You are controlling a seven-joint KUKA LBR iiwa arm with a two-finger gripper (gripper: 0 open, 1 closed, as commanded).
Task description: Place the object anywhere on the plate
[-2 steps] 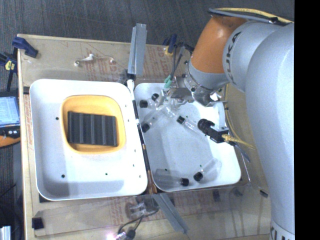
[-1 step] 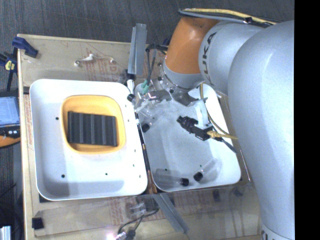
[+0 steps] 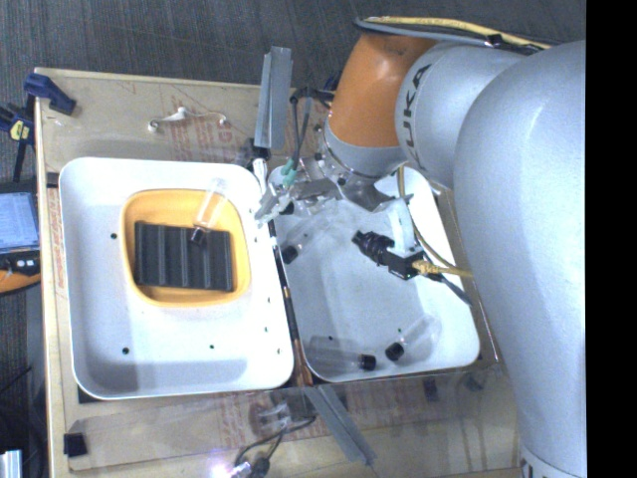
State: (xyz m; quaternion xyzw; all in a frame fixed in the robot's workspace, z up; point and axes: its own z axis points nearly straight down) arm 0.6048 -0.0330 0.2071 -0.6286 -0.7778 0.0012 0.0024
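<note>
I see yellow plate (image 3: 185, 245) in left bin (image 3: 90, 297) | clear tube (image 3: 208, 208) lying on plate rim | arm (image 3: 468, 118) over right bin (image 3: 348, 297) | gripper (image 3: 282, 195) near the bins' divide.

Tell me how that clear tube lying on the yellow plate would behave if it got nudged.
The clear tube looks round and slim, so it would probably roll. It rests half on the dark ridged block and half on the plate, so a nudge may well tip it off. It looks like thin see-through plastic, so likely light and rather slippery to grip.
</note>
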